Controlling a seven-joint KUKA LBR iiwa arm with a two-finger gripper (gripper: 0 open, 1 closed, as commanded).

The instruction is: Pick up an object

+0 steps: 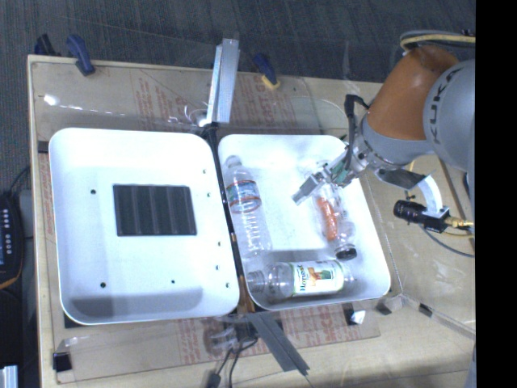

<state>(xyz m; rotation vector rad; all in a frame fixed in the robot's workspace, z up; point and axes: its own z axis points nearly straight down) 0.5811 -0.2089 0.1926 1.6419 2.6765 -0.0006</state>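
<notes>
My gripper hangs over the upper middle of the right bin, reaching in from the right; how its tips stand I cannot tell from this slanted look down, and I see nothing clamped in it. Just below it lies a clear bottle with orange contents, its dark cap toward the near wall; this looks like my nearest candidate. Along the bin's left wall lies a clear water bottle, and across the near end a bottle with a green and orange label lies on its side. The left bin holds a dark ribbed rectangle on its floor (whether it is an object or part of the bin I cannot say). I judge this the approach step, nothing lifted yet; the next move calls for descending squarely across the orange bottle's narrow width, since a smooth round body may roll or slip aside.
</notes>
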